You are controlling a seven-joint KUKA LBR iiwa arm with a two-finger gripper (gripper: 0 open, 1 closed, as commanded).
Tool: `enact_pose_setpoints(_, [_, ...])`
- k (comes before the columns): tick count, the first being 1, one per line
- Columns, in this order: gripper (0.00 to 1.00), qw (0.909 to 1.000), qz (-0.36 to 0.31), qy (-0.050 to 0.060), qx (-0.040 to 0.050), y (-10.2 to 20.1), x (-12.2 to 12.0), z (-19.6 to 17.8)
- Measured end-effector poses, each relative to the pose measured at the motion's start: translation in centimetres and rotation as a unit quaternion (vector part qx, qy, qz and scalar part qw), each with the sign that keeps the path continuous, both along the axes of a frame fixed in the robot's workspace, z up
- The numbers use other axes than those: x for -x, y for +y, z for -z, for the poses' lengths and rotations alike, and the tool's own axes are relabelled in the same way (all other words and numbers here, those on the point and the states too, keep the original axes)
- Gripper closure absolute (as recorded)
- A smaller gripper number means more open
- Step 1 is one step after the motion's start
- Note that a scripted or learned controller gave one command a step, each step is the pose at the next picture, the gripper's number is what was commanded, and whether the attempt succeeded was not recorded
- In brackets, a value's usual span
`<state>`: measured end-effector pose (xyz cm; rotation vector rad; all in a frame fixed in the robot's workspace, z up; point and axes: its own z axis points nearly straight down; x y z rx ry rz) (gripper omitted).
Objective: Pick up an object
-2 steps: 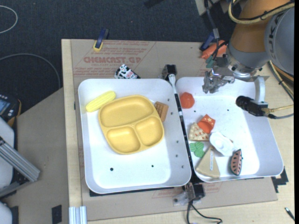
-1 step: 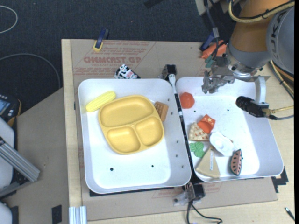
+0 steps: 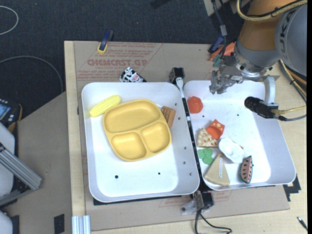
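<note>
My gripper (image 3: 220, 87) hangs over the far left corner of the right bin (image 3: 273, 145), pointing down, and I see nothing in it. A red round piece (image 3: 195, 104) lies just below and left of it. Nearer the front of that bin lie a red-orange piece (image 3: 215, 129), a waffle-like cracker (image 3: 206, 138), a green piece (image 3: 206, 155), a white item (image 3: 231, 149), a tan wedge (image 3: 218, 172) and a watermelon slice (image 3: 246, 169).
The left bin (image 3: 141, 179) holds a yellow divided plate (image 3: 136, 129), a yellow corn cob (image 3: 104, 106) and a brown toast piece (image 3: 168, 115). A black-and-white toy (image 3: 131, 75) and a blue-yellow clamp (image 3: 104, 42) lie on the board behind the bins.
</note>
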<state>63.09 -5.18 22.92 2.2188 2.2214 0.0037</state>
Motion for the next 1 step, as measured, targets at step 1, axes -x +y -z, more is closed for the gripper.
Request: enact_pose_setpoints(1, [1.0, 1.0, 0.0, 0.0, 0.0002, -0.64, 0.05, -0.53])
